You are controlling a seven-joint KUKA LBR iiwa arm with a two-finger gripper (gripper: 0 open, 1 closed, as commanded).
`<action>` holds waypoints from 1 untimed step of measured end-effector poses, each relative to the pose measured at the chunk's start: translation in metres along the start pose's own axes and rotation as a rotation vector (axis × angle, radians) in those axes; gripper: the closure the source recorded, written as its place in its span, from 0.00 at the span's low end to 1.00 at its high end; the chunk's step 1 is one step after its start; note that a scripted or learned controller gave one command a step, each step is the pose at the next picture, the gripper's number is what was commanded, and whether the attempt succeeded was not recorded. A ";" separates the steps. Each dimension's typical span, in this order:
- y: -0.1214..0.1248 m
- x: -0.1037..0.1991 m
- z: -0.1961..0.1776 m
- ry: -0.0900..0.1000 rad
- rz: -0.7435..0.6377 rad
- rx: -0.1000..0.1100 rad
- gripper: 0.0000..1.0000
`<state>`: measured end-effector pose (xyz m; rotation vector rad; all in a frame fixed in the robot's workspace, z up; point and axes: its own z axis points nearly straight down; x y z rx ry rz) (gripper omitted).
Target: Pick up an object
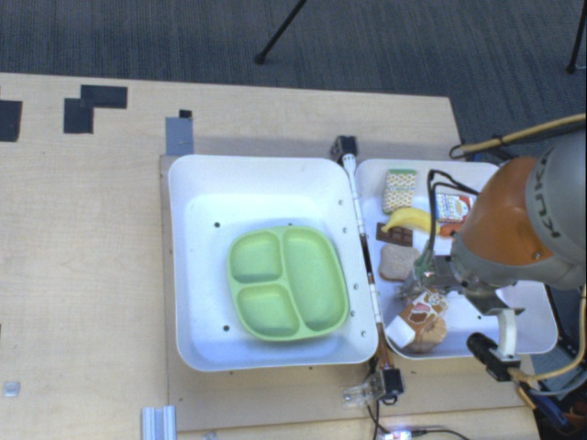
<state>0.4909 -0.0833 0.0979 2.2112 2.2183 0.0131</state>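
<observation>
Arm's orange-banded wrist hangs over the right bin, gripper low near that bin's front-left corner, just above a bagged brown snack (finger state: can't tell). Banana, patterned packet, red-and-white carton and dark bars sit toward its back-left. Green divided plate lies mid left bin.

A: We've got one fixed cam above the bench, looking down at a slant w/ floor at far edge.

B: Yep, mid-range; we see left bin and right bin, arm entering from right.
</observation>
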 end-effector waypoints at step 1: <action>-0.002 0.064 -0.108 0.002 -0.002 0.009 1.00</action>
